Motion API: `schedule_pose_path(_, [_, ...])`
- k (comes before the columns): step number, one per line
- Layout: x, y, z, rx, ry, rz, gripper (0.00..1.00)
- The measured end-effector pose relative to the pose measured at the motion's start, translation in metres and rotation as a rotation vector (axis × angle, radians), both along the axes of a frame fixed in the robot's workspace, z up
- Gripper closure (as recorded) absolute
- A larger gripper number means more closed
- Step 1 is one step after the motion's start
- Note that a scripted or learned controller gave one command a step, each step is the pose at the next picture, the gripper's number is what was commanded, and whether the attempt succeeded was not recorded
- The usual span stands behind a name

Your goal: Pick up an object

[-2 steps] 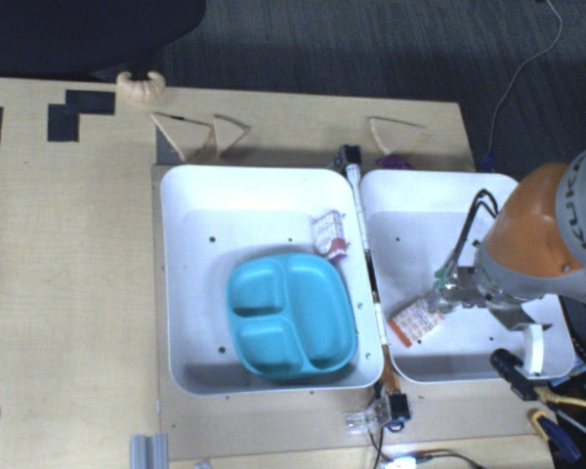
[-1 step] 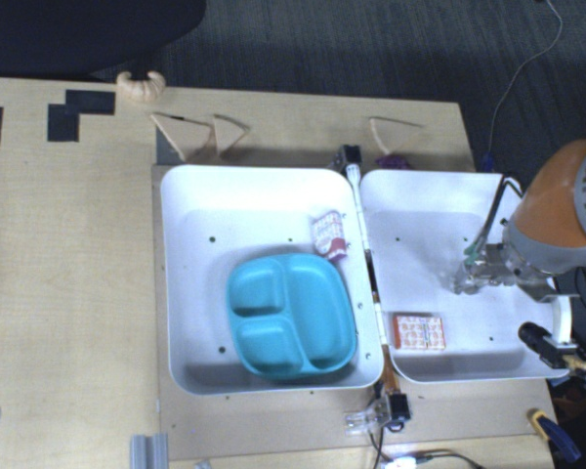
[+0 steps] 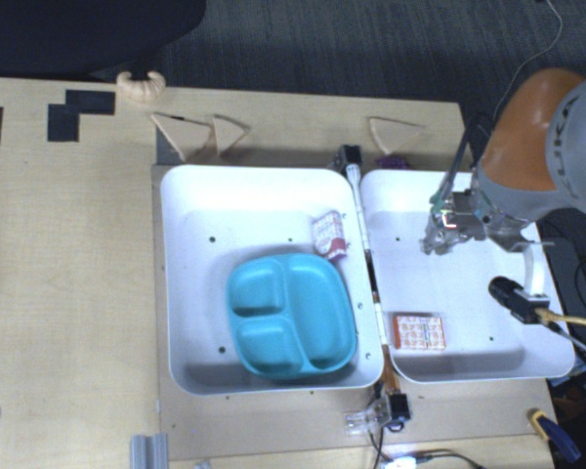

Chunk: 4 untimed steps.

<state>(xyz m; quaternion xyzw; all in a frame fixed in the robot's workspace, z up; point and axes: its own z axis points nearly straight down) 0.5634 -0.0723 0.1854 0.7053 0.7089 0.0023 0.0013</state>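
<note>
A turquoise divided plate [image 3: 291, 313] lies in the left bin [image 3: 190, 262], toward its front. Behind it, near the bin's right wall, rests a small white and red packet [image 3: 328, 234]. An orange and white patterned box [image 3: 418, 332] lies flat near the front of the right bin [image 3: 469, 360]. My gripper [image 3: 438, 242] hangs over the back half of the right bin, above bare floor, with nothing seen between its fingers. It is well behind the patterned box.
The arm with its orange band [image 3: 527, 135] comes in from the upper right over the right bin's back corner. The wall between the two bins [image 3: 366, 262] runs just left of the gripper. A small purple thing [image 3: 395, 162] sits behind the right bin.
</note>
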Motion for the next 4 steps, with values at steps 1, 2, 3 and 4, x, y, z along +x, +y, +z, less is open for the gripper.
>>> schedule_pose_path(1, [0.062, 0.012, 0.012, -0.001, 0.001, 0.001, 1.00])
schedule_pose_path(2, [0.081, 0.061, 0.029, 0.000, 0.001, 0.001, 1.00])
schedule_pose_path(3, [-0.017, 0.111, 0.047, 0.000, 0.003, 0.002, 1.00])
schedule_pose_path(4, [-0.053, 0.071, -0.001, -0.001, 0.004, -0.003, 1.00])
